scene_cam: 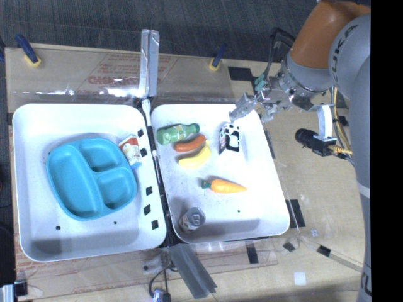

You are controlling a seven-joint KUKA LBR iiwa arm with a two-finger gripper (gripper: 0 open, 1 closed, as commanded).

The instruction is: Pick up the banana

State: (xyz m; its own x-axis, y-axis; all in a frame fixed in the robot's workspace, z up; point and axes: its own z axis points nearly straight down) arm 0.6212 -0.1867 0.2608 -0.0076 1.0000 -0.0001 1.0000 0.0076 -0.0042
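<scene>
Camera view: banana [194, 158] beside hotdog [190, 145]

Both white bins [271, 187] look like smooth moulded plastic, slight sheen along rims. Blue divided tray [91, 176], left of frame: matt plastic, soft highlights. Banana [194, 158], hot dog [190, 145] and carrot [223, 185], centre: smooth, toy-like plastic finish. Green bottle [176, 133]: glossy, translucent. Can [192, 219], lower centre: shiny metal top. Bench [302, 181]: pale wood-like board, matt, under clear glossy sheeting at upper left. Gripper [242, 110], upper right: bare metal, dull shine.
</scene>
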